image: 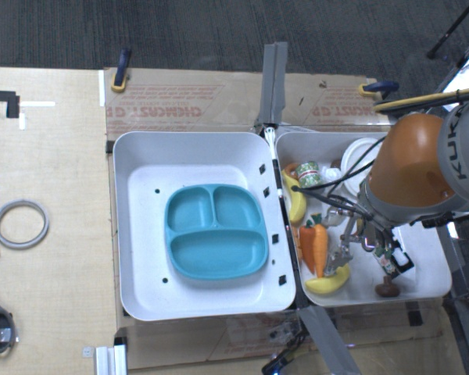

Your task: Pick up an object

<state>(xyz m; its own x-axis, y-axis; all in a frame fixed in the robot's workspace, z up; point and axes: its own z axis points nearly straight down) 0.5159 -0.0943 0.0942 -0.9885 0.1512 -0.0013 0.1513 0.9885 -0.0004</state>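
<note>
- Two shallow white bins are sitting side by side on the bench, the left bin (133,233) and the right bin (422,287), with a grey divider post running up between them.
- The left bin is holding a teal divided plate (216,231), lying flat roughly in the middle, three compartments, nothing in them that I can see.
- The right bin is where all the pickable stuff is lying. A carrot (319,247) is lying lengthwise near the bin's left wall, green top pointing up-frame, with a second orange piece pressed right against its left side.
- A banana (328,281) is curling along just below the carrot's tip, pretty much touching it. Another yellow banana-ish thing (295,201) is sitting up against the left wall above the carrot.
- A small green-and-white can or jar (310,173) is lying near the top left of that bin, and a white round dish (358,158) is peeking out beside it.
- A small brown lump (388,289) is resting near the bin's front edge, apart from the produce.
- The arm is hanging over the right bin, its orange band covering a good chunk of it.
- The gripper (346,250) is pointing down just right of the carrot and above the banana. Too cluttered with cables to say how its pincer is set, and nothing is visibly caught in it.
</note>
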